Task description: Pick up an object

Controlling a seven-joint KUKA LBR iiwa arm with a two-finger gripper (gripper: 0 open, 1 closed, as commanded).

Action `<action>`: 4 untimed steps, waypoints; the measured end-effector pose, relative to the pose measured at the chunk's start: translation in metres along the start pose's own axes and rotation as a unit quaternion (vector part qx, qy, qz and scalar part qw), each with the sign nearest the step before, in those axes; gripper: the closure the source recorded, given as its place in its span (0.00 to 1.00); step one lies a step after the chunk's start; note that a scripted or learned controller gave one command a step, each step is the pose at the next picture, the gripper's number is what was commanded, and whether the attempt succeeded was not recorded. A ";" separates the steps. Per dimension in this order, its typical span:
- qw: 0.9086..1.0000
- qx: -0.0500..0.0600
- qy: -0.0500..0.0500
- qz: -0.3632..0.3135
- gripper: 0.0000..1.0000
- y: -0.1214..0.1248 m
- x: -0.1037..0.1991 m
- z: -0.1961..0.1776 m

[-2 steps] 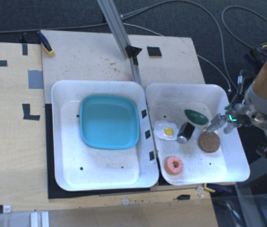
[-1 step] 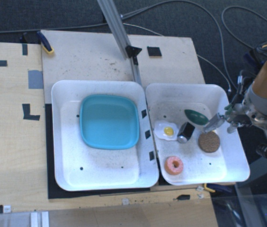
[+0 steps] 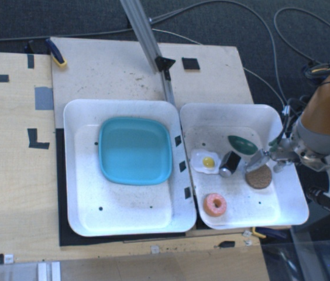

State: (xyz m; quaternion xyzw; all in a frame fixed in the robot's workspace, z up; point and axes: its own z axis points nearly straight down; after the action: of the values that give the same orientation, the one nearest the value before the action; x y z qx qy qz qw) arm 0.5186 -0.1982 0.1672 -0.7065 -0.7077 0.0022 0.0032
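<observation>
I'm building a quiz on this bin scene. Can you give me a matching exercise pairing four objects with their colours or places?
Objects:
1. plate
2. doughnut
3. fried egg
4. cookie

Descriptions:
A. pink, near the front of the right bin
B. brown, beside the end effector
C. teal, in the left bin
D. white with a yellow centre

Pairs: 1-C, 2-A, 3-D, 4-B

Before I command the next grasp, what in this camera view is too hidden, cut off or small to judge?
- Gripper: too small and blurred to tell how the jaws stand, or whether they touch the brown disc beneath.
- Arm: cut off by the right edge.
- Dark green object: its right end is hidden by the gripper.
- Black cylinder: too small to identify.
</observation>
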 end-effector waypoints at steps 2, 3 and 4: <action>1.000 -0.005 -0.002 0.000 0.00 -0.006 -0.007 0.078; 1.000 -0.004 -0.001 -0.001 1.00 -0.006 -0.006 0.069; 1.000 -0.003 -0.001 0.000 1.00 -0.007 -0.005 0.030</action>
State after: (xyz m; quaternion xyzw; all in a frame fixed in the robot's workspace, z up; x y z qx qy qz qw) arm 0.5112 -0.2036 0.1375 -0.7064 -0.7078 0.0005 0.0003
